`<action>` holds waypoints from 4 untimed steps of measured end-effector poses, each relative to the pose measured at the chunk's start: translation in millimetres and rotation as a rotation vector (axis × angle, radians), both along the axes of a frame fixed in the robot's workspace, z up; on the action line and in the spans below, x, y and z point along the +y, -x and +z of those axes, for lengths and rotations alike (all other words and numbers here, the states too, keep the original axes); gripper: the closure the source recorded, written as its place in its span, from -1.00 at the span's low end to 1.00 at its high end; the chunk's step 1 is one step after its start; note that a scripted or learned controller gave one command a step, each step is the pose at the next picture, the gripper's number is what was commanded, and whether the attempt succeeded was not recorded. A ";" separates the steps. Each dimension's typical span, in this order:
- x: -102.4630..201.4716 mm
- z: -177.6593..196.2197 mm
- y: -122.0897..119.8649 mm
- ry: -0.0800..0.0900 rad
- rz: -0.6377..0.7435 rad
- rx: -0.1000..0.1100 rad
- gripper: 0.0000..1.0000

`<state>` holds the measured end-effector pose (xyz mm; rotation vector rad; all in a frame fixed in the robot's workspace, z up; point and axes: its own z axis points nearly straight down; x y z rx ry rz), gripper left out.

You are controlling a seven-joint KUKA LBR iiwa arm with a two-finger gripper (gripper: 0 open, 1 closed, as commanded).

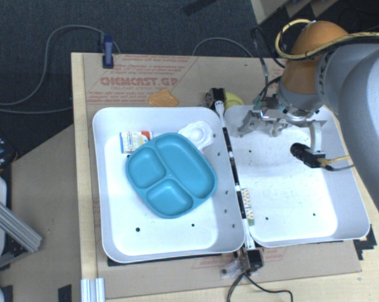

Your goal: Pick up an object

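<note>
A blue three-compartment plate (170, 173) lies in the middle of the left bin (114, 219). Partly under its far left edge sits a small white carton (134, 139) with red and blue print. A white round cup (197, 133) rests against the plate's far right edge. My gripper (263, 123) hangs low over the far left corner of the right bin (303, 219), apart from all these objects, and I see nothing in it. The orange band (309, 58) marks the wrist above it.
An orange scrap (163, 97) and a yellow-green object (231, 99) lie on the bench behind the bins. A black connector with a yellow cable (308, 155) hangs from the arm over the right bin. The grey arm (359, 99) covers that bin's far right.
</note>
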<state>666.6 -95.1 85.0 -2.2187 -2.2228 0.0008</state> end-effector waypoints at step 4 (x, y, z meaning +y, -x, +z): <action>0.6 0.0 0.0 0.000 0.000 0.000 -1.00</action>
